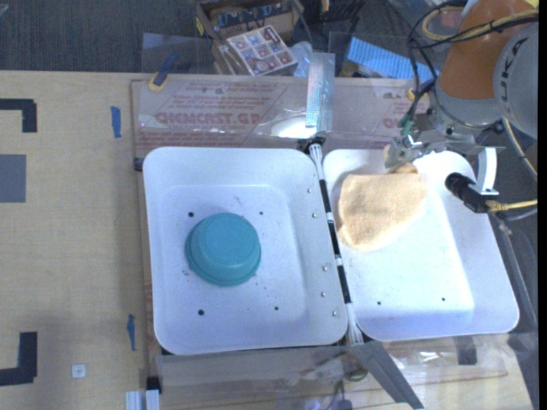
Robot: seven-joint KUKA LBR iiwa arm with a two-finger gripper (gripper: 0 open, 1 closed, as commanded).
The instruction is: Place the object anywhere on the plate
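**Grey arm, orange band, cabled wrist**

The arm (504, 58) is pale grey with a broad, rounded orange band (474, 45) above the wrist. Dark thin cables (427, 32) loop beside the band and run down toward the gripper (402, 154), a small metallic assembly of grey and silver parts. Just to the gripper's right sit a white curved bracket (488, 167) and a black cylindrical fitting (466, 190), from which a yellowish lead (517, 204) trails further right.

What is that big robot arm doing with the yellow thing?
The grey and orange robot arm's gripper is at the top corner of a floppy tan cloth in the right white bin. The cloth hangs from that corner. The round teal plate lies upside down in the left white bin, with nothing on it yet.
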